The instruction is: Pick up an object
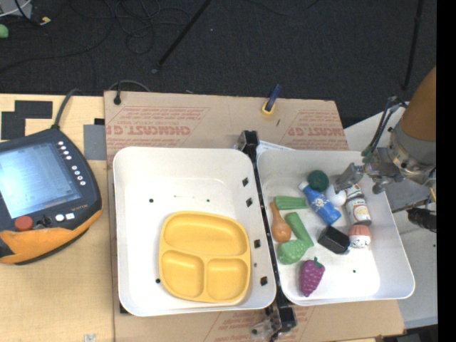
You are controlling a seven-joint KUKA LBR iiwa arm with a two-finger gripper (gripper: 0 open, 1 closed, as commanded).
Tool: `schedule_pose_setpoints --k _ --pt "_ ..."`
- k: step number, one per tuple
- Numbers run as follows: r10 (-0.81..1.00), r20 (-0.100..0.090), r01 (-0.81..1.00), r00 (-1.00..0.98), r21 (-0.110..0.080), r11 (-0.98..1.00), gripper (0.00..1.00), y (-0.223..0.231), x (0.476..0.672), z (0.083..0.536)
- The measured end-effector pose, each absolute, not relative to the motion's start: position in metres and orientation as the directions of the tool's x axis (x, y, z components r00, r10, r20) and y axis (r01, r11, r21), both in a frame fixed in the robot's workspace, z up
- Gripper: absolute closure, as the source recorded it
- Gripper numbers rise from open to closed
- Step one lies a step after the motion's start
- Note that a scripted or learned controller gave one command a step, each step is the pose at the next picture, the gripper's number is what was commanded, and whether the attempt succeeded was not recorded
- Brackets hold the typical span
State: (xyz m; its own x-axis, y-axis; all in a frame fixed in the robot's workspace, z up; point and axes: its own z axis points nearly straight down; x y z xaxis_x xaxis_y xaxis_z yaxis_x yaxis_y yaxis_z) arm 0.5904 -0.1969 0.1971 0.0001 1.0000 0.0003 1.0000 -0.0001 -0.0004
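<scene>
Several toys crowded in right bin (399, 276) beneath tool (354, 177), its grip state unclear; yellow tray (204, 256) left.

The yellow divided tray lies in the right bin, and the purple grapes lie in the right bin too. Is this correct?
Not quite. The camera view shows the yellow divided tray in the left bin, not the right one. The purple grapes do lie in the right bin.

dark floor (235, 41) strewn with black cables (135, 6) behind a pale wooden desk (50, 298), brown cardboard sheet (214, 123) laid across it, lighting even.
</scene>
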Motion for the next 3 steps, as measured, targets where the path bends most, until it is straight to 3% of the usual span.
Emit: schedule_pose_setpoints --k 1,2,3 --pt "1.0 0.0 1.0 0.0 0.001 0.0 0.0 -0.205 0.532 0.109" --pt "1.0 0.005 1.0 -0.007 -0.004 0.007 0.0 -0.112 0.544 0.086" --pt "1.0 0.002 1.0 -0.005 0.014 0.005 0.0 -0.047 0.492 0.335"
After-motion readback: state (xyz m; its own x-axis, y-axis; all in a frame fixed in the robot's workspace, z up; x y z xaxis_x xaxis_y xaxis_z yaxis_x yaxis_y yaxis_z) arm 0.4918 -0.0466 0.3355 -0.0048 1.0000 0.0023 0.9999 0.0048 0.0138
